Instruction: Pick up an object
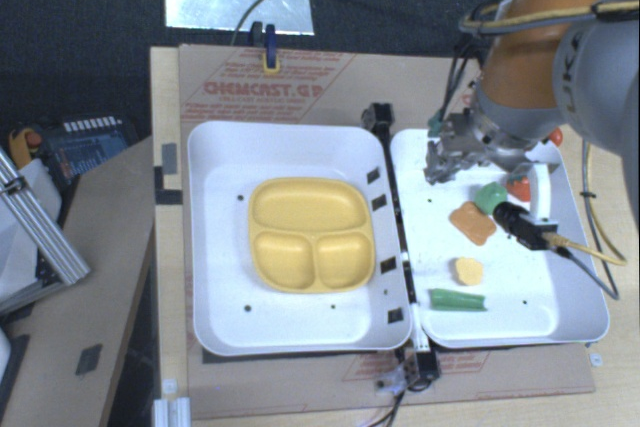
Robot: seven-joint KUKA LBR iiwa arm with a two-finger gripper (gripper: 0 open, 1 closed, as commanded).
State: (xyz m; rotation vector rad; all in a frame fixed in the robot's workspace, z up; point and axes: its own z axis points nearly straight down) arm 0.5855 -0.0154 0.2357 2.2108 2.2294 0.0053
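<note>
Camera view: arm reaches in from the right, with the gripper low over the far left part of the right bin; whether it is clenched or released cannot be told, and nothing is seen in its grasp. Near it lie an orange chunk, a green piece and a red piece. Nearer: a yellow lump and a green stick. The left bin holds a yellow tray.

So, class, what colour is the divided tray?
The divided tray is pale yellow, clearest in the camera view.
</note>
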